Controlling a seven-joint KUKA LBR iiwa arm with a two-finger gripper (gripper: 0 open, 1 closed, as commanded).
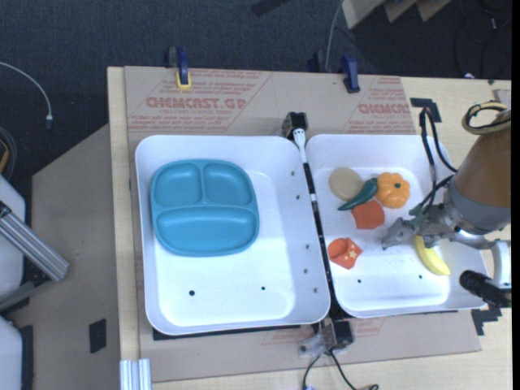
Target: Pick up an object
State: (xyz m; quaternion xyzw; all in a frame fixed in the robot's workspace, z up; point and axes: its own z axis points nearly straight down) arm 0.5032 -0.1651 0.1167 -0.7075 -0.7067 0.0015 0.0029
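The right bin point(382, 295) holds several toy foods. A beige potato point(345, 182) lies at the back, with a green chili point(360, 195) leaning against it and an orange pumpkin point(393, 190) to its right. A red block point(368, 215) sits in the middle and a red pepper point(345, 253) lies near the bin's left wall. A yellow banana point(431, 258) rests at the right. My gripper point(404, 235) hangs low over the right bin, just left of and touching or almost touching the banana's upper end, to the right of the red block.
The left bin point(227, 299) carries a blue divided plate point(205, 207) in its back left part. A black divider strip point(313, 210) runs between the bins. The grey and orange arm point(487, 177) covers the right bin's right wall.
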